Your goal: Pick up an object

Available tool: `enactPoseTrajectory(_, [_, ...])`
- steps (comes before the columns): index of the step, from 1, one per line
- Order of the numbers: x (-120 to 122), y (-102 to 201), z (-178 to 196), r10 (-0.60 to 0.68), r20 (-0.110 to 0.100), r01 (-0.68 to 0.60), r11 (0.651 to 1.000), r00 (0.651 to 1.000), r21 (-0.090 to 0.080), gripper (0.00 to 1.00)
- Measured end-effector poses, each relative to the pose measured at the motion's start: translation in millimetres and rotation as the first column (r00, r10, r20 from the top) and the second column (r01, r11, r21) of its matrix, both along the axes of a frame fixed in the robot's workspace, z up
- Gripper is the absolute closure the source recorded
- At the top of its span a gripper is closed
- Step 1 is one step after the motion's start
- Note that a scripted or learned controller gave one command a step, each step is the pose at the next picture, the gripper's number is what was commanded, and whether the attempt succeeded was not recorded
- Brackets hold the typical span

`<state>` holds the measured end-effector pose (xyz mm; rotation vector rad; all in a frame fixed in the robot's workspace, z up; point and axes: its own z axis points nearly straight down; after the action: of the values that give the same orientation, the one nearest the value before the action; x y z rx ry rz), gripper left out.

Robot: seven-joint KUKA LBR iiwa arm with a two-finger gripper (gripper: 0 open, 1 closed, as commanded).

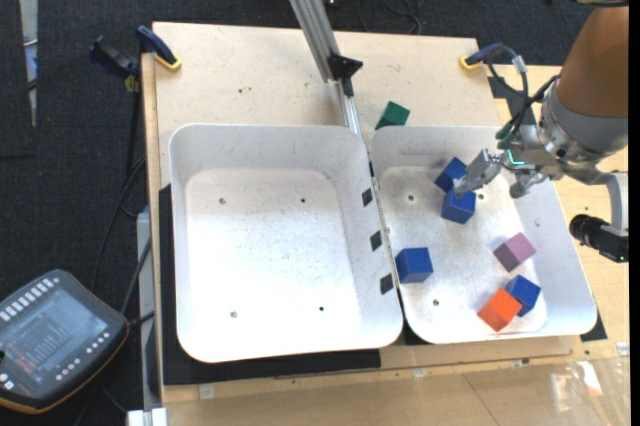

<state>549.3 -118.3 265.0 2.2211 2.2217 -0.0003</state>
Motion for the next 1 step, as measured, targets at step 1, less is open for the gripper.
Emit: enactPoseTrajectory(1, [-1.8, 0.9, -43.1, -0.001, -0.005, 0.001, 1.0, 1.0, 0.0, 0.0])
